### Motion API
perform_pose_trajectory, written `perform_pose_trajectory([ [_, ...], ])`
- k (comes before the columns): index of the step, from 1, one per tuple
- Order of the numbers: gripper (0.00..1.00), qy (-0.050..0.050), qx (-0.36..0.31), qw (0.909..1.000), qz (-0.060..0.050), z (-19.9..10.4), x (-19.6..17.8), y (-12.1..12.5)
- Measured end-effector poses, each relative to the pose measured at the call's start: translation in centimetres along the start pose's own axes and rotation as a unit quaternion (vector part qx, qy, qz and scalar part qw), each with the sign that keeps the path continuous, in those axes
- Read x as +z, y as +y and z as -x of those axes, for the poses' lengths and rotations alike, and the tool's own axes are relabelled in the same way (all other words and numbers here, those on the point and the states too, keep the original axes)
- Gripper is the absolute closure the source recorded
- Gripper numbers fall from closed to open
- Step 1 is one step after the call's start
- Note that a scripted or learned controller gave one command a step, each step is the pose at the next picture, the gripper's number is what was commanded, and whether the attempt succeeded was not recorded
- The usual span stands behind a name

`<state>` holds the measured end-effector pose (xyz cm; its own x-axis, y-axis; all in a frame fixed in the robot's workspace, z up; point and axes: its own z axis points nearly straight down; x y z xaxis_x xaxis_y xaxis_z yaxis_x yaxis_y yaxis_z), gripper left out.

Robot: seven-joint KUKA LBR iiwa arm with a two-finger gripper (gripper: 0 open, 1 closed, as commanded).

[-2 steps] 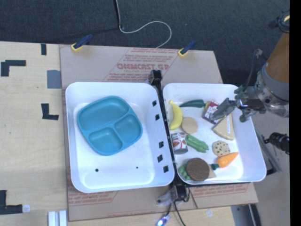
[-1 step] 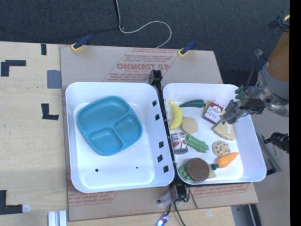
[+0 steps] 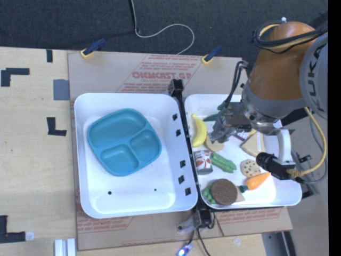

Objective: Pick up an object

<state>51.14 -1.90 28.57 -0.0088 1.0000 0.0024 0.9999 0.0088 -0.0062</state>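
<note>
1. Arm (image 3: 277, 63): I see it reaching in from the right, its orange band bulking over the right bin (image 3: 282, 199) and hiding that bin's far corner.
2. Gripper (image 3: 217, 136): it hangs low over the right bin, just right of the banana. I cannot tell how far apart it stands, nor whether anything is in it; nothing shows clearly between it.
3. Banana (image 3: 199, 130): yellow, lying against the bin's left wall, the nearest candidate to the gripper, so I judge it the likely target.
4. Can (image 3: 202, 161): small, red and white, just below the banana, near the same wall.
5. Green pod (image 3: 224, 162): lying slantwise beside the can.
6. Cookie (image 3: 247, 167): pale, speckled, flat, mid-bin.
7. Carrot (image 3: 258, 181): orange, just below the cookie, partly beside a black fitting on the arm.
8. Burger patty (image 3: 224, 191): round, brown, at the near edge, with something green under its left side.
9. Left bin (image 3: 128, 204): holds a blue divided tray (image 3: 123, 141), well apart from the gripper, likely a drop place.
10. Surface (image 3: 32, 159): carries both bins on a cardboard sheet (image 3: 154, 73).
</note>
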Motion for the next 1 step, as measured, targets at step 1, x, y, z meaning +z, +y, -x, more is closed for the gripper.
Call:
perform_pose_trajectory([
  [1,1.0,-0.001,0.003,1.0,-0.001,-2.67,7.64,2.76],
])
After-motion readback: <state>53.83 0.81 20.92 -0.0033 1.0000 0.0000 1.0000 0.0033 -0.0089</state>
